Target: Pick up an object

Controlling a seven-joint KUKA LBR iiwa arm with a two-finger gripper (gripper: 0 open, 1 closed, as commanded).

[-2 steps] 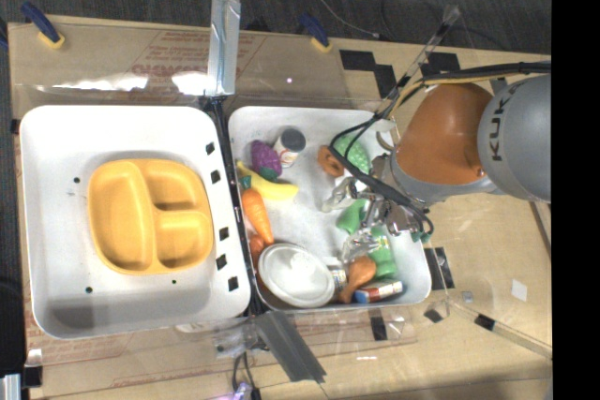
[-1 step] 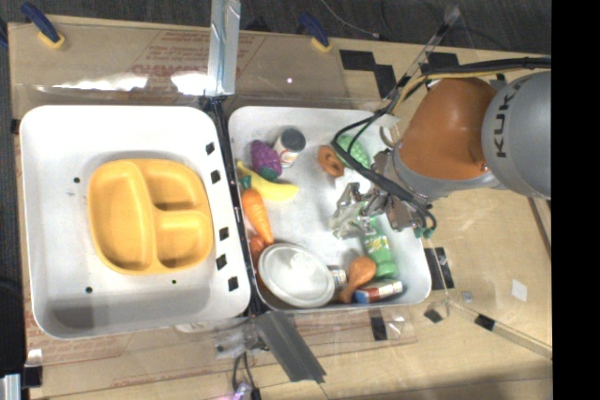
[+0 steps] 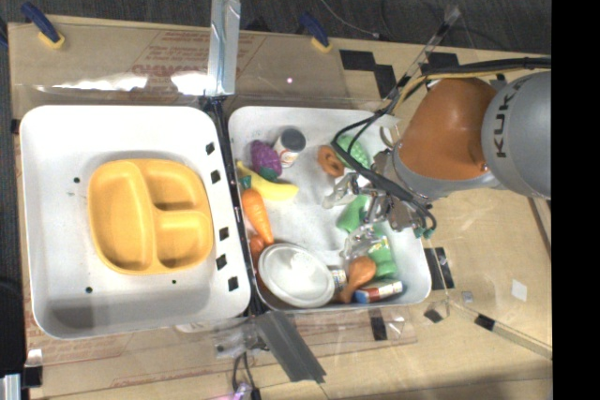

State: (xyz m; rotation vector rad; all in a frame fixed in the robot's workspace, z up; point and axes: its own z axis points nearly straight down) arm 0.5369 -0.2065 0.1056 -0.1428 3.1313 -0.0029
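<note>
The gripper [image 3: 359, 215] is reaching down into the right bin [image 3: 309, 122], its metal fingers [image 3: 339, 191] pointing toward the bin's middle. Whether they are apart or together I cannot tell; cables and glare are muddling that spot. A green object [image 3: 352, 216] is lying right under them, touching or nearly so, its shape too covered to give a long axis.

Just left of that, a yellow banana [image 3: 267, 186] is lying with its long axis running left to right, tip toward the gripper. Below it an orange carrot [image 3: 257, 214] is lying along the bin's left wall, long axis running top to bottom. A purple grape bunch [image 3: 265, 157] is sitting above the banana, beside a small grey can [image 3: 292, 140]. A silver bowl [image 3: 297, 274] is resting in the bin's near corner, with a brown drumstick-like toy [image 3: 357, 274] touching its right rim. More small things by the near wall are hard to make out.

The grey arm [image 3: 518, 136] with its orange band [image 3: 445, 131] is hanging over the bin's right side, hiding what is beneath. The left bin [image 3: 56, 136] is holding a yellow divided tray [image 3: 150, 213]. Both bins are sitting on the tabletop [image 3: 506, 295].
</note>
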